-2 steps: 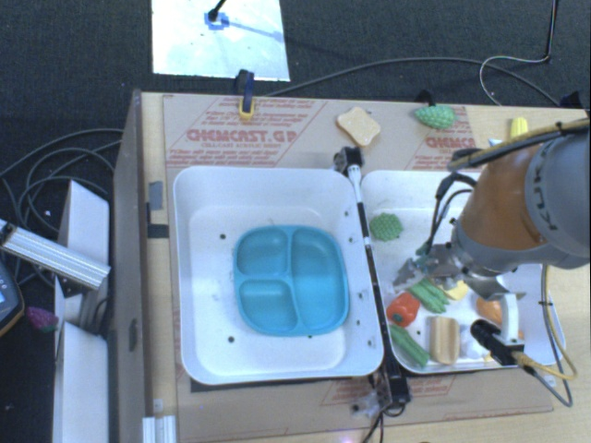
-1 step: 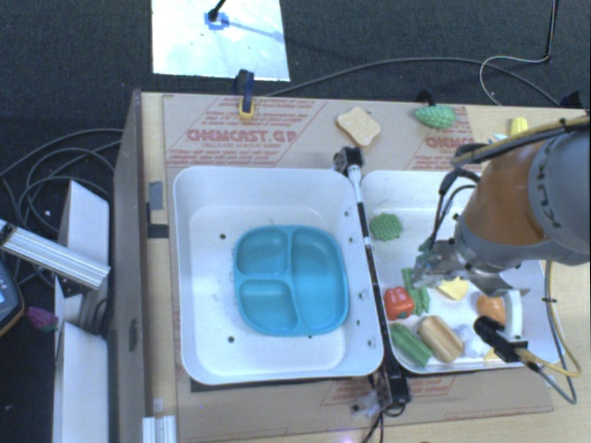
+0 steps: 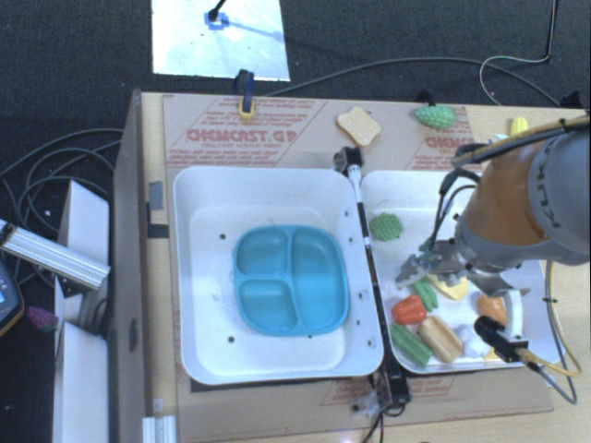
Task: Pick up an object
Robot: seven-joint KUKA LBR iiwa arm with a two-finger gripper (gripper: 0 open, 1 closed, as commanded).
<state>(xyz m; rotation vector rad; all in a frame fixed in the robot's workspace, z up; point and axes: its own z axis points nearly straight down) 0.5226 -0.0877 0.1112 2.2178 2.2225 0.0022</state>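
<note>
just beside the gripper [image 3: 427, 268] lies a yellow toy [image 3: 452, 289]; grip unclear

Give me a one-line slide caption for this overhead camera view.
KUKA arm's gripper hovers over toy food in the right bin; a blue divided plate sits in the left bin.

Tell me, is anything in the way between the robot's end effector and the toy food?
Nothing visible is. The end effector hangs in the right bin, right above the food pile: a green pepper and a red tomato lie just beneath it.
</note>
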